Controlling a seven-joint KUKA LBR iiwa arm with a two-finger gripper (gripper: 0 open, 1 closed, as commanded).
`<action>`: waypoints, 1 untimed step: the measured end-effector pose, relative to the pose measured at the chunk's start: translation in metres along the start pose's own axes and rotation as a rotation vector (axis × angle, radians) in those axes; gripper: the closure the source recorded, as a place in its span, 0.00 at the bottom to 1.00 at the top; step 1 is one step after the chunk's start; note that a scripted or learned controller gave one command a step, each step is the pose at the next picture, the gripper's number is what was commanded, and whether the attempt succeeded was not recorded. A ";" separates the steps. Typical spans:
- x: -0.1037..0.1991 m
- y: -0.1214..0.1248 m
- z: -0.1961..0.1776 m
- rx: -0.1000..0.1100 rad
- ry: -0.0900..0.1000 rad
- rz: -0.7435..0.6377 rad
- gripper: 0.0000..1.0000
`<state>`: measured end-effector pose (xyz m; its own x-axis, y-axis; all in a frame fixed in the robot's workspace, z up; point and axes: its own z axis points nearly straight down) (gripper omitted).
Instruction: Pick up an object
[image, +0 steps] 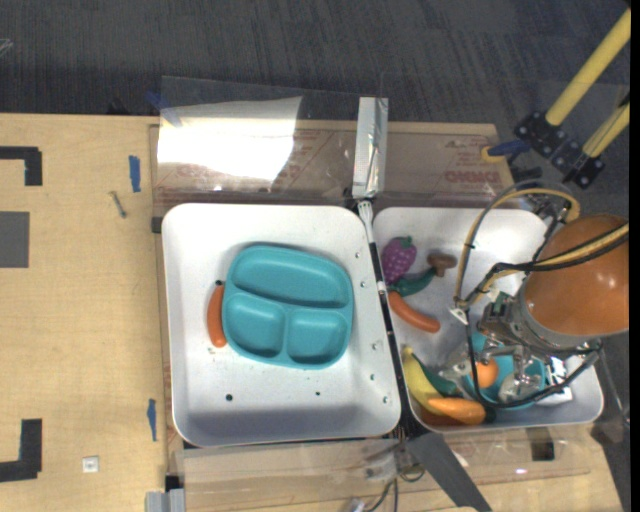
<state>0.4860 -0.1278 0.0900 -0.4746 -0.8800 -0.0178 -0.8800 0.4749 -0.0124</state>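
Observation:
My gripper (497, 378) is low in the right bin (520, 225), over its near right part, below the orange wrist band. Directly under it lie a small orange piece (485, 375) and a teal object (530, 380), partly hidden by the gripper's body and cables. A yellow banana (415, 378) and an orange item (455, 408) lie just left of the gripper at the bin's front. Farther back sit an orange sausage-like piece (415, 312), a purple grape bunch (399, 258) and a small brown item (438, 263).
The left bin (190, 300) holds a teal divided plate (288, 305) with an orange sausage-like piece (215, 315) at its left edge. The wall between the bins (378, 300) runs close to the grapes. Yellow-handled tools (580, 90) stand at the back right.

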 end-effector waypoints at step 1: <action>0.002 -0.001 0.000 -0.002 -0.001 -0.061 0.00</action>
<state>0.4859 -0.1300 0.0898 -0.4197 -0.9075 -0.0181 -0.9075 0.4199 -0.0114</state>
